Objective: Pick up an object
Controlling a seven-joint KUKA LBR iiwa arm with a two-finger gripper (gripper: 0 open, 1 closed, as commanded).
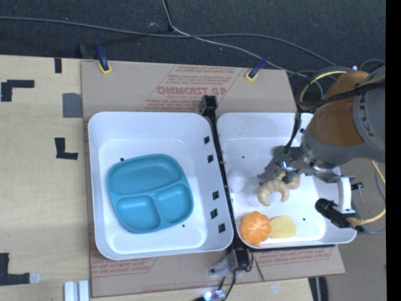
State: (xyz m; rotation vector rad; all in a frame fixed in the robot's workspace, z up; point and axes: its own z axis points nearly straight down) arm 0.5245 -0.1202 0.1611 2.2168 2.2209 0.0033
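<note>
A tan croissant-shaped object [273,192] lies in the middle of the right bin [250,127]. My gripper [282,174] hangs right over its upper end, fingers spread and pointing down, with nothing lifted between them. An orange fruit [254,227] and a pale yellow piece [282,227] rest side by side at the bin's front edge, just below the croissant.
A blue divided plate [150,190] lies in the left bin [103,130]. A black divider [216,168] runs between the two bins. The arm's grey body and orange band [335,121] cover the right bin's right side.
</note>
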